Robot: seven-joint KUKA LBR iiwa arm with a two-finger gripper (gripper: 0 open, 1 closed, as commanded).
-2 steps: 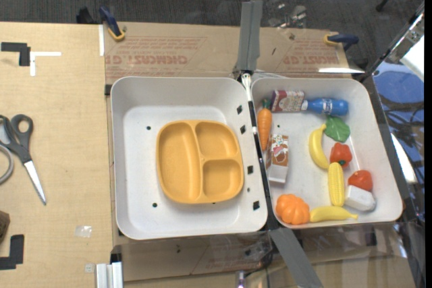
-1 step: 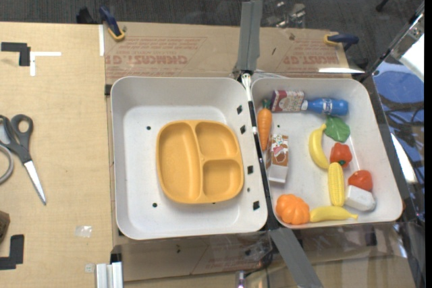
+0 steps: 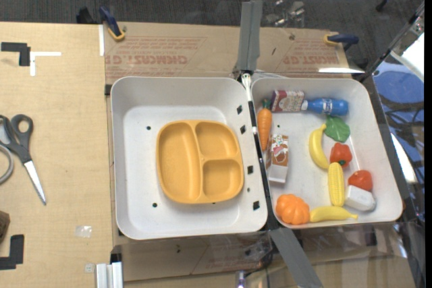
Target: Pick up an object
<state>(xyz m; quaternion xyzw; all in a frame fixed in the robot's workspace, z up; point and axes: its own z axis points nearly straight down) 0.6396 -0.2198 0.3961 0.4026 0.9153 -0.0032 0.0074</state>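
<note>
Tabletop (image 3: 54, 145), pale wood, runs to the near edge of the view and carries everything below. Pincer state: cannot tell from this view.

Cardboard sheet (image 3: 169, 54) lies under both bins, printed side up, and is held at its far edge by two blue-and-yellow clamps (image 3: 111, 23).

Left bin (image 3: 121, 145): white and shallow. It holds one yellow divided plate (image 3: 200, 162), lying flat at its middle with three compartments, nothing in them.

Right bin (image 3: 378, 145): white, touching the left bin along their shared wall. All candidate objects for the pick lie in it (toy food, loosely scattered):
- bottle (image 3: 310, 103), red-and-white label with a blue end, lying on its side along the far wall
- small carton (image 3: 278, 157), lying flat near the shared wall
- corn cob (image 3: 335, 183), lengthwise toward the camera, right of centre
- carrot (image 3: 264, 126), against the shared wall, just beyond the carton
- curved banana (image 3: 317, 147), between the carton and the corn cob
- second yellow banana (image 3: 332, 214), at the near wall
- orange pumpkin (image 3: 292, 210), near-left corner, touching the second banana
- green pepper (image 3: 337, 129), just under the bottle's blue end
- red pepper (image 3: 340, 154), just beside the curved banana
- red tomato (image 3: 361, 180), resting against a white block (image 3: 360, 199)

Scissors (image 3: 27, 152), grey-handled, lie on the bare tabletop well left of the bins.
</note>
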